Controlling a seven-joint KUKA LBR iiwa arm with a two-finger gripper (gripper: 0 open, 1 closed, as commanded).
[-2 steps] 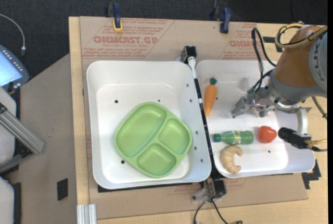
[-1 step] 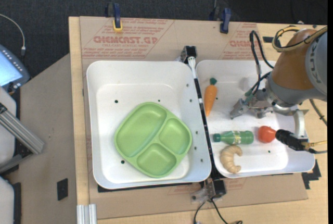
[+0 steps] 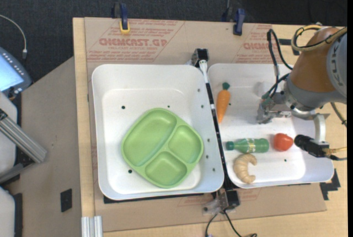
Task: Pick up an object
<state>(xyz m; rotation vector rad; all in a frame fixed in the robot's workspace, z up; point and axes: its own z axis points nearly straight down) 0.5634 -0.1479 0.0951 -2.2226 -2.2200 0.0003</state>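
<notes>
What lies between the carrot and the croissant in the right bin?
In the camera view, the green bottle lies on its side between the carrot above and the croissant below.

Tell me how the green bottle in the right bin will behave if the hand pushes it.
The green bottle lies on its side, so it would probably roll. It looks like a small plastic toy, likely light. The croissant and tomato close by might stop it.
</notes>
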